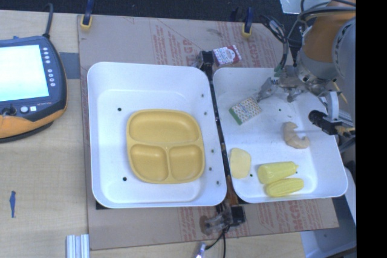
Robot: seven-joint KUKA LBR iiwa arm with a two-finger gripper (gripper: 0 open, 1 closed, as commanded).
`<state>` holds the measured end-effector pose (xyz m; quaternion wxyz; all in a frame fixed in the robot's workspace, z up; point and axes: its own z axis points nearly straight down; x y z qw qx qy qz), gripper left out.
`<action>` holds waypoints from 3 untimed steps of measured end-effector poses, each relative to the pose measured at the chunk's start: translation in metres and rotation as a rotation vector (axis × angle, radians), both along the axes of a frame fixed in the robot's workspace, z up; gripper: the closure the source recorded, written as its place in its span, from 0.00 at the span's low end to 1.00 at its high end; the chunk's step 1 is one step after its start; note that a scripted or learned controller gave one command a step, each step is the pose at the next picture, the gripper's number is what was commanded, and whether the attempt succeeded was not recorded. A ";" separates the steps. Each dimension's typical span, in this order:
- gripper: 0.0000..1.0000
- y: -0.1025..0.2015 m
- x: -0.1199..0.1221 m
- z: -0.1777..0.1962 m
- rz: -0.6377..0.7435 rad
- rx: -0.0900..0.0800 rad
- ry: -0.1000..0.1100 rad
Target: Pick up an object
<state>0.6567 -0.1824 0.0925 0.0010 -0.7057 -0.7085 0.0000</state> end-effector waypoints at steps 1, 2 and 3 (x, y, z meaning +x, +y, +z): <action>0.00 0.002 -0.085 0.084 -0.002 -0.001 0.000; 0.00 -0.030 -0.063 0.044 -0.002 -0.002 0.001; 0.00 -0.030 -0.105 0.055 0.000 -0.002 0.002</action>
